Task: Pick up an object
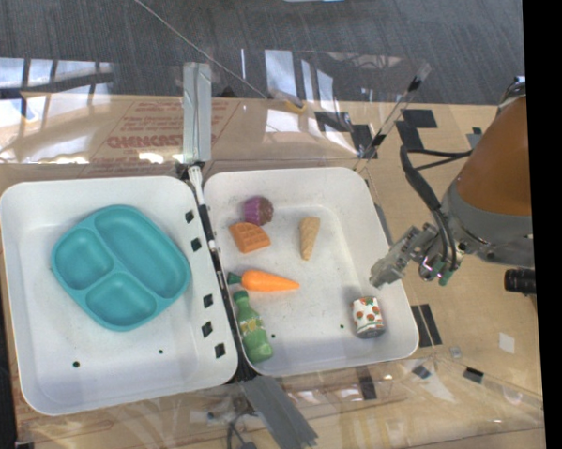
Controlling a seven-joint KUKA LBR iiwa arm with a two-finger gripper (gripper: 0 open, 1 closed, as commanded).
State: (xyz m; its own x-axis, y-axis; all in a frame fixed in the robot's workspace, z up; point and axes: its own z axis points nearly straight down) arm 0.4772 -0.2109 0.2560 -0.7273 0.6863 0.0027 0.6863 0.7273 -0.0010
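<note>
Where bin (380, 225) ends, tool (392, 267) aloft.

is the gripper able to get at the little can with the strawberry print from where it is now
Probably yes. The gripper hovers at the right bin's right edge, just above the can, which stands upright near that bin's lower right corner. Nothing lies between them; the carrot is well off to the left.

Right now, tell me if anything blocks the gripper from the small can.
Nothing visible does. The gripper hangs over the right bin's right edge, and the can stands just below it in the picture, with only bare bin floor around it.
</note>
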